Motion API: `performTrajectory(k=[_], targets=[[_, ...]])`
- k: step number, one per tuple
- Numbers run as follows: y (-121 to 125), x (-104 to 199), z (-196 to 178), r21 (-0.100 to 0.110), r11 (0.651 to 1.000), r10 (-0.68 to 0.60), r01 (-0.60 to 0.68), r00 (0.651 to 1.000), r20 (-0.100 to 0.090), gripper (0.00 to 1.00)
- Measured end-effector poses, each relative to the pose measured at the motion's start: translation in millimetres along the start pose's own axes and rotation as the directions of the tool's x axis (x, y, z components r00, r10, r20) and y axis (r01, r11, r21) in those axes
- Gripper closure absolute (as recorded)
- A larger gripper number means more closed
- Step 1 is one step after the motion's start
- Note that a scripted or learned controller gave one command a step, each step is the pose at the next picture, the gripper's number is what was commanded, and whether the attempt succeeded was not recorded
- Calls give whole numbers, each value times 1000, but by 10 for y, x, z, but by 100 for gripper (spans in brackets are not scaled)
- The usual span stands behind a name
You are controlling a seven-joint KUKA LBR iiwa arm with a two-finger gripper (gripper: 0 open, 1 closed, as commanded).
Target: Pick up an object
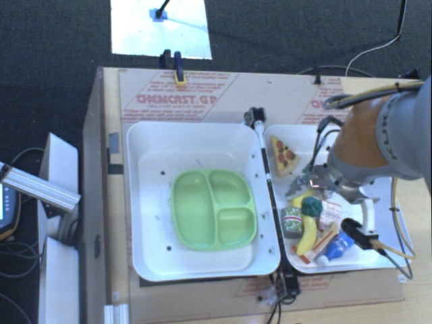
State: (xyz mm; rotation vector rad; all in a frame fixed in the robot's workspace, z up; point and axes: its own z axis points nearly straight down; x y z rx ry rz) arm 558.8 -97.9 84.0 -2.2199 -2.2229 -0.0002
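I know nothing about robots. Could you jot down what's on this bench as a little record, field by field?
left bin: holds a green divided plate
right bin: holds a pile of small toys
toys: pizza slice, banana, blue bottle, small green can
arm: grey with an orange band, reaches in from the right over the right bin
tool: low over the toy pile, just above the banana
holding anything: cannot tell; the wrist hides the tips

Toys lie heaped in the right bin (pixel 351 265): a pizza slice (pixel 283 156) apart at the far corner, a yellow banana (pixel 307 238), a small can (pixel 291 222), a blue bottle (pixel 335 248).
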Motion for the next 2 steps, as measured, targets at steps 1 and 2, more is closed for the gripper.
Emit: performTrajectory(k=[1,2], targets=[[10,0,-109,-3,1000,-1,1,1000,0,100],[200,611,-1011,-3,1000,-2,2,1000,0,100]])
